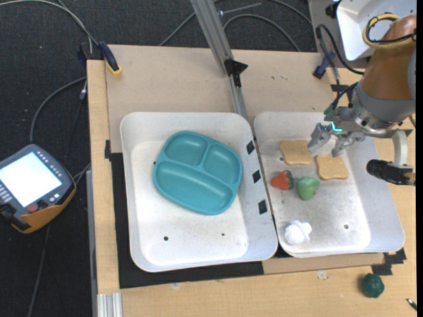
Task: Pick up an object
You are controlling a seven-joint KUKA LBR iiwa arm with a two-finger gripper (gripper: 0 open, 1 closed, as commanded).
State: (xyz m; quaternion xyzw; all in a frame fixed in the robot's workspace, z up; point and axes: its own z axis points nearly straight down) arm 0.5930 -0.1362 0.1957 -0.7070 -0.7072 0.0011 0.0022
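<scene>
We see two toast slices in the right bin (370, 240): the left toast slice (296, 152) lies flat with its long axis running across, and the right toast slice (332, 168) lies slightly tilted just beside it. Open floor lies between them and the bin's near rim, past the strawberry (282, 181), green pepper (307, 188) and white lump (297, 232). The hand (330, 137), fingers apart and clamping nothing, hovers between the slices near the far rim.

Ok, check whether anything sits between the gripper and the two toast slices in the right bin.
Nothing visible blocks it. The gripper hangs just above the gap between the left toast slice and the right toast slice. The red piece and green piece lie nearer the camera, clear of it.
</scene>
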